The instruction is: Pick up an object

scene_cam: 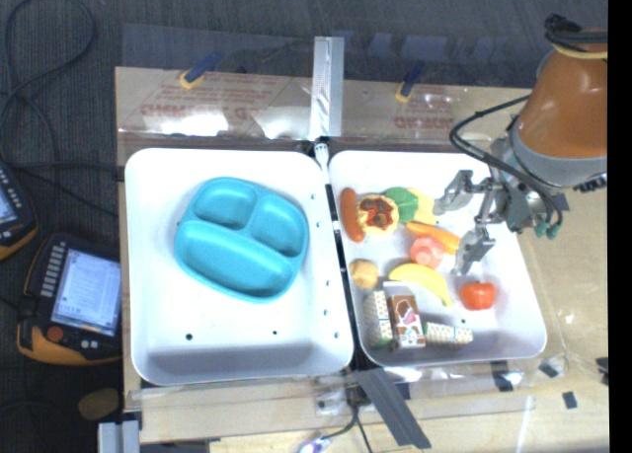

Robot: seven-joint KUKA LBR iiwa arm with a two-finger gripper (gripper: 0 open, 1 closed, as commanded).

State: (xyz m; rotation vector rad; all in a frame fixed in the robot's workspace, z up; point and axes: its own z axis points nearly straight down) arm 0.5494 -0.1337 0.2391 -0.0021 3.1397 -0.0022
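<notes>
The right bin (523, 288) holds several toy foods: a hot dog (348, 214), a brown-red pizza piece (378, 212), a green vegetable (403, 198), an orange carrot (435, 235), a banana (423, 279), a red tomato (478, 294) and small snack boxes (403, 319). My gripper (465, 220) hangs over the right side of this bin, just right of the carrot and above the tomato. It is open, and nothing sits between its fingers.
The left bin (148, 323) bears a blue divided plate (242, 236). A small yellow-brown potato (364, 271) lies beside the divider between the bins. A handheld pendant (69, 293) rests off the bench at the left.
</notes>
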